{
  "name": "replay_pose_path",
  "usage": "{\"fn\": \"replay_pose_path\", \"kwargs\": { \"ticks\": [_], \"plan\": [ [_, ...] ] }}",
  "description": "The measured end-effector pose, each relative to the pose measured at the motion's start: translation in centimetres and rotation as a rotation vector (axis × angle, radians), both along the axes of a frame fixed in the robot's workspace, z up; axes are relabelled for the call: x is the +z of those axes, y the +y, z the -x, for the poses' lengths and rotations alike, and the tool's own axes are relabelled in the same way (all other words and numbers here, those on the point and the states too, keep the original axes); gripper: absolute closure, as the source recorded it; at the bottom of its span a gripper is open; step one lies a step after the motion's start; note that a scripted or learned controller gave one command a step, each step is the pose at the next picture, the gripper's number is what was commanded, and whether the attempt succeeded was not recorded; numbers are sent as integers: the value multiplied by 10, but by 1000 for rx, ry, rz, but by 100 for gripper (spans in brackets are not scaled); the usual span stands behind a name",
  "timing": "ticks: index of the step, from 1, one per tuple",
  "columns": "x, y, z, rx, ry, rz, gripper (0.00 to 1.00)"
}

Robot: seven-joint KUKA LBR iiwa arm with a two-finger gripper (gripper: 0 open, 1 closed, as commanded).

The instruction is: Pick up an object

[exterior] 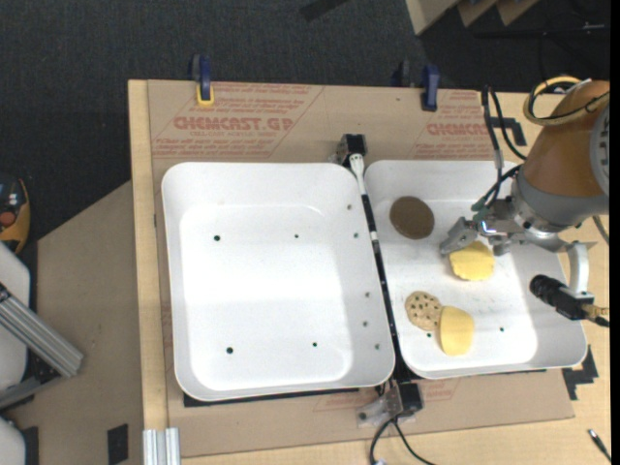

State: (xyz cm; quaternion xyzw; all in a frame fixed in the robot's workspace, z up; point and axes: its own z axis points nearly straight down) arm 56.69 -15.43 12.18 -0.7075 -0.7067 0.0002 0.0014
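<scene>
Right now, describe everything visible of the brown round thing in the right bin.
The brown disc is a flat, dark brown round piece with a matte, slightly mottled face, like a chocolate cookie. It lies flat on the floor of the right bin, in the upper left part, near the divider between the bins. Nothing touches it: the gripper is to its right, and the speckled cookie sits apart, nearer the camera.
</scene>
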Motion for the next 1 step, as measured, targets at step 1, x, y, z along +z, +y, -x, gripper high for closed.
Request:
{"fn": "replay_pose_path", "kwargs": {
  "ticks": [1],
  "plan": [
    [-39, 30, 1, 4, 3, -1, 0]
  ]
}}
